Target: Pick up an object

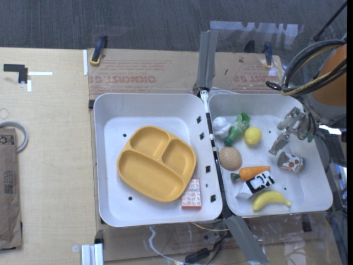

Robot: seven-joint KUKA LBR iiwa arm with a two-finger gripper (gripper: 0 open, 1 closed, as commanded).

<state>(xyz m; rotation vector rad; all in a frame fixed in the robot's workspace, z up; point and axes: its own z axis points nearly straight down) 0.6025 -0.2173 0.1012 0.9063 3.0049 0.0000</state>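
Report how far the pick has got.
Done: the pincer has reached the right bin, hanging open over its right side. In hand: nothing sits between its fingers. Left: close on an item and lift it; the small patterned carton just below looks nearest, while the lemon, carrot and banana lie untouched.

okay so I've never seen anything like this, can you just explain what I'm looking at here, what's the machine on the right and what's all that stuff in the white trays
One camera looks down at a slant on a bench with two shallow white bins. The machine entering from the right is a robot arm; its end effector, the grasping part, hangs over the right bin with nothing between its fingers. That bin holds toy food: a banana, carrot, lemon and a few others. The left bin holds a yellow divided plate and a small red box.
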